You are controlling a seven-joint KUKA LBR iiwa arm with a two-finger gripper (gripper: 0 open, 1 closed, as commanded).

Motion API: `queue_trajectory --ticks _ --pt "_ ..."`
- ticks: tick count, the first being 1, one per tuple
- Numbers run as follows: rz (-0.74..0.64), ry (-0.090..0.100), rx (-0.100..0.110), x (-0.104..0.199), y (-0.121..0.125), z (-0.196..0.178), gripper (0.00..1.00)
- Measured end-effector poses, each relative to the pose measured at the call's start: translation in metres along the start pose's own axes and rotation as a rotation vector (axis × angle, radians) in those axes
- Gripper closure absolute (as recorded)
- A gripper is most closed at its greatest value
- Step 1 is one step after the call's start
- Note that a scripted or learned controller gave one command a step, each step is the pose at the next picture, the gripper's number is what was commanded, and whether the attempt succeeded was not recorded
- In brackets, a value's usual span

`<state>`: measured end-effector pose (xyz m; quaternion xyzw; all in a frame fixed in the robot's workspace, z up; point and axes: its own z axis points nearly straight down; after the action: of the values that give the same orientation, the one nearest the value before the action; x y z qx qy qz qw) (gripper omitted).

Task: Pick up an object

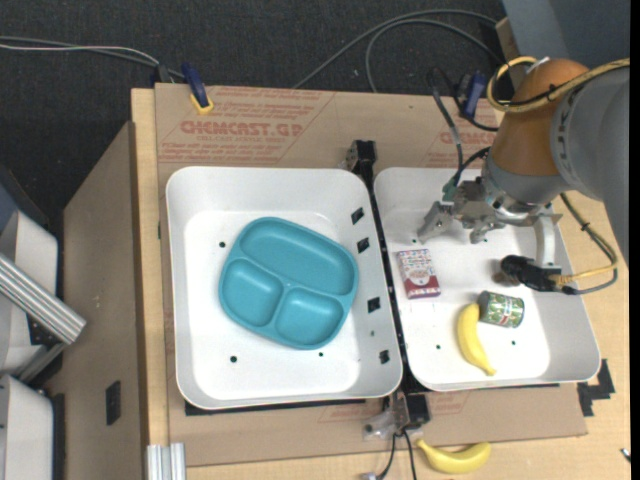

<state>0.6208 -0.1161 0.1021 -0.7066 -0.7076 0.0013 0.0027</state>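
- Step in hand: the approach. Nothing is lifted yet. The gripper point(456, 224) hangs over the far part of the right bin point(540, 356), with every loose thing lying free of it.
- Gripper, state: fingers spread wide, one towards the divider between the bins and one towards the arm, with nothing between them. Only bare white floor lies under them. Whether the tips touch that floor cannot be told.
- Nearest candidate: a small red-and-white packet point(417, 272), flat on the floor of the right bin close to the divider. It is just in front of the gripper and a little to its left in the view.
- Further candidates, same bin: a green can point(500, 310) on its side, and a yellow banana point(473, 340) touching or almost touching the can on its near side. Both sit towards the front of the bin, well apart from the gripper.
- Left bin point(200, 353): one blue divided plate point(288, 282), roughly central, far from the gripper.
- Outside the bins: a second banana point(455, 456) at the front edge of the bench.
- Next move, as judged: shift towards the front of the bin until the open fingers straddle one item, lower and close. The packet is closest but lies flat and thin, a poor hold. The can or banana offers more to grip.
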Motion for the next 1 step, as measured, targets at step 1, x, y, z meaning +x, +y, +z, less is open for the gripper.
queue_trajectory --ticks 1 --pt "0.001 0.0 -0.006 -0.0001 0.0016 -0.0144 1.0"
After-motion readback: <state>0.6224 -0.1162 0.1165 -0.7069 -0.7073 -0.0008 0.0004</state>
